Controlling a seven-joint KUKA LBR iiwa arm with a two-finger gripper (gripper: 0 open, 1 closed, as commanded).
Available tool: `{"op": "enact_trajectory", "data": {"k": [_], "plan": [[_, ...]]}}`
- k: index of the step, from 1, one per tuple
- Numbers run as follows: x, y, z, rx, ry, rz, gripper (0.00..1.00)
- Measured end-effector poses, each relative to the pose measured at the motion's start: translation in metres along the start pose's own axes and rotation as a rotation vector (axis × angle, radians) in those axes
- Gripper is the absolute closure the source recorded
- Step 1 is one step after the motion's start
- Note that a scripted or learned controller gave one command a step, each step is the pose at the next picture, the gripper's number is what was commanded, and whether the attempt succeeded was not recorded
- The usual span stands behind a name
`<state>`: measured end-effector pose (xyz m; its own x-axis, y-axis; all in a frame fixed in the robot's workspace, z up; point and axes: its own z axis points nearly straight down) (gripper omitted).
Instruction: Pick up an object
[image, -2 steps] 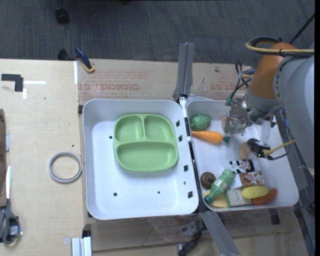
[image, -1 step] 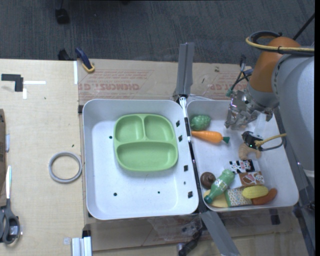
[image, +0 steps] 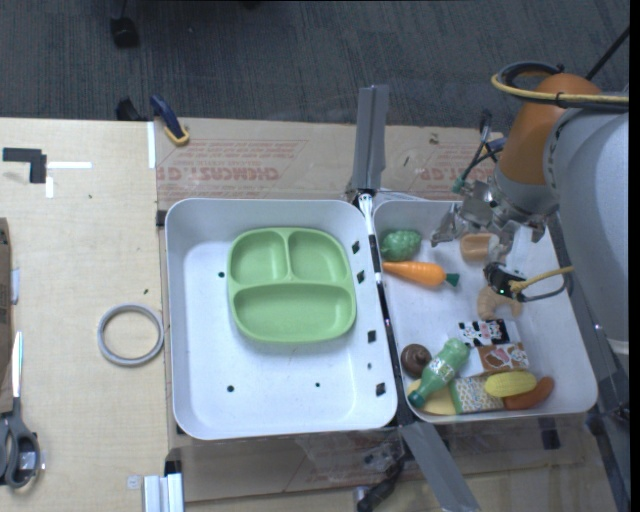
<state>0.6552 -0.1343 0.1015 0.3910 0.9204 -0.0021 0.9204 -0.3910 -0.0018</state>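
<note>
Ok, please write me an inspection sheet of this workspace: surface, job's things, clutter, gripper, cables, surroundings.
Surface: wooden bench bearing the left bin and right bin.
Job's things: in the right bin, carrot, green leafy toy, green bottle, brown round piece, yellow and red toy foods, small tan block.
Clutter: green divided plate in the left bin; tape ring and scissors on the bench.
Gripper: gripper low over the right bin's far end, at the tan block; grasp unclear.
Cables: yellow cable looped above the arm.
Surroundings: dark floor.
</note>
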Motion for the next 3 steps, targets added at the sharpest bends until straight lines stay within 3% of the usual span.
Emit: {"op": "enact_trajectory", "data": {"k": [1, 2, 3], "plan": [[-0.047, 0.024, -0.044, -0.004, -0.001, -0.280, 0.00], [-0.041, 0.022, 0.009, -0.002, 0.000, -0.305, 0.00], [-0.041, 0.022, 0.000, -0.002, -0.002, -0.308, 1.00]]}}
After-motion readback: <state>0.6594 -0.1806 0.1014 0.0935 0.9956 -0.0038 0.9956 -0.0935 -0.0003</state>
